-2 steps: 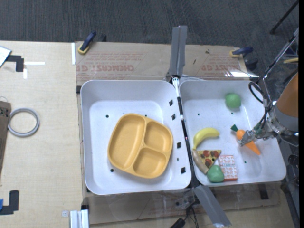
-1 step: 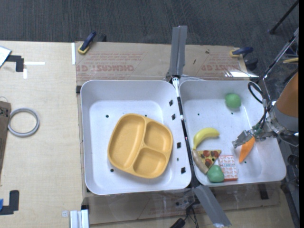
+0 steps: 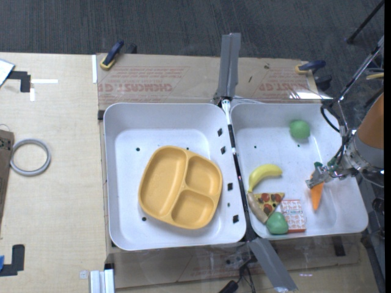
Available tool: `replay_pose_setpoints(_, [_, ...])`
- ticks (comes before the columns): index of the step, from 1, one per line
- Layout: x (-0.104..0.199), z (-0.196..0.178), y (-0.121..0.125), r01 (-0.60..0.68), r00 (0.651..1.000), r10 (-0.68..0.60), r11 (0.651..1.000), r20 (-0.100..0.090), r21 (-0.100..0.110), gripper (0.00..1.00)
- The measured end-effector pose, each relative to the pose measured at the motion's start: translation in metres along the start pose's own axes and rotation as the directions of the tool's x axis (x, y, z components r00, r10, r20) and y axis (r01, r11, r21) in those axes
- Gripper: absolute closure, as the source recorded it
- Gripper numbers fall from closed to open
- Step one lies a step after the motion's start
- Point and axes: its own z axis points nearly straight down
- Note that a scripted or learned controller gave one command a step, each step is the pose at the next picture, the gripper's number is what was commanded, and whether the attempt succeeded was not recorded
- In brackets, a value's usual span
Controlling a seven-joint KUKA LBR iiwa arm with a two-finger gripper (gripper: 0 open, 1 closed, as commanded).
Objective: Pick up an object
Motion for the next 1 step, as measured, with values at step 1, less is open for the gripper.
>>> replay_pose_setpoints(1, [0.0153,-0.1079,0.0378,-0.145,0.989,0.145,0.989,0.009,-0.009,1.0])
